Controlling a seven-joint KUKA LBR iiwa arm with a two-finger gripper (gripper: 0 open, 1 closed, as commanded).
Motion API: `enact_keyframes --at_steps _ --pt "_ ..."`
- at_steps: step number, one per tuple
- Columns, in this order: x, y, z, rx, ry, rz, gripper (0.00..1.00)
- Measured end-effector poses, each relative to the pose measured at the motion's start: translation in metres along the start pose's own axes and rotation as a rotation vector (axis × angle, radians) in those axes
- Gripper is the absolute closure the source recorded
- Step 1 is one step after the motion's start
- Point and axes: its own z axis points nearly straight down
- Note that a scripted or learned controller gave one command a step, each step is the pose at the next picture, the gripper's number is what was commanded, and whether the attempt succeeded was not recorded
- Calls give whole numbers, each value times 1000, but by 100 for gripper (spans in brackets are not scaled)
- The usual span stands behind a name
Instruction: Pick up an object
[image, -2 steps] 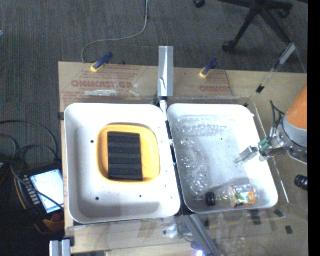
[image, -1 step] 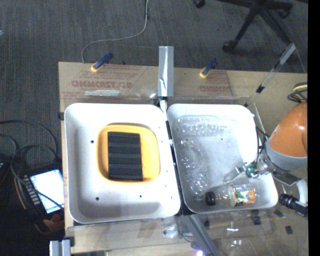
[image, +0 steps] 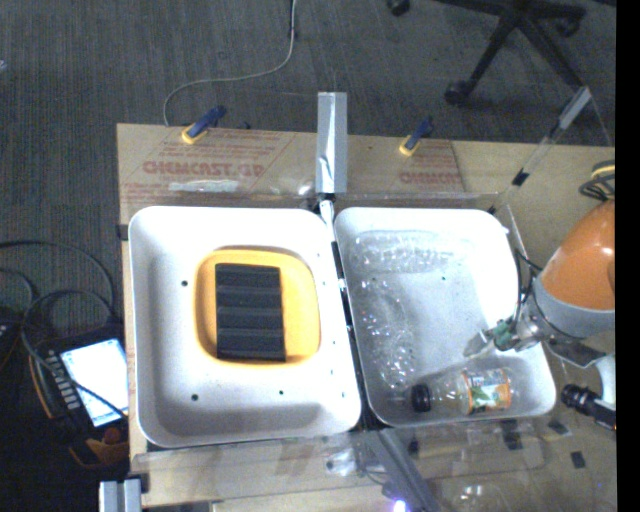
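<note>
A yellow pad with a black ribbed top (image: 252, 308) lies flat in the middle of the left bin (image: 160, 260). In the right bin (image: 470, 230), a clear plastic bottle with a black cap and a coloured label (image: 465, 392) lies on its side against the near wall. Clear crumpled plastic (image: 385, 300) stretches from the far wall down the bin's left side. My gripper (image: 500, 336) reaches in over the right rim, low over the bin's right side, just above and to the right of the bottle. Nothing shows in its grasp.
The arm's orange band (image: 590, 265) and grey wrist (image: 572, 318) hang over the right bin's right rim. A metal post (image: 331, 140) stands behind the gap between the bins. Two blue-and-yellow clamps (image: 203, 123) (image: 415, 136) hold the cardboard at the back.
</note>
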Motion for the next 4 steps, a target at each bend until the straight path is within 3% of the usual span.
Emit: enact_keyframes --at_steps 1,2,3,4 --pt "23 6 11 -8 -20 -44 100" --pt "23 2 -76 7 -4 365 100" --pt "23 2 -76 6 -5 365 0" --pt "1 -5 -41 9 -3 309 0"
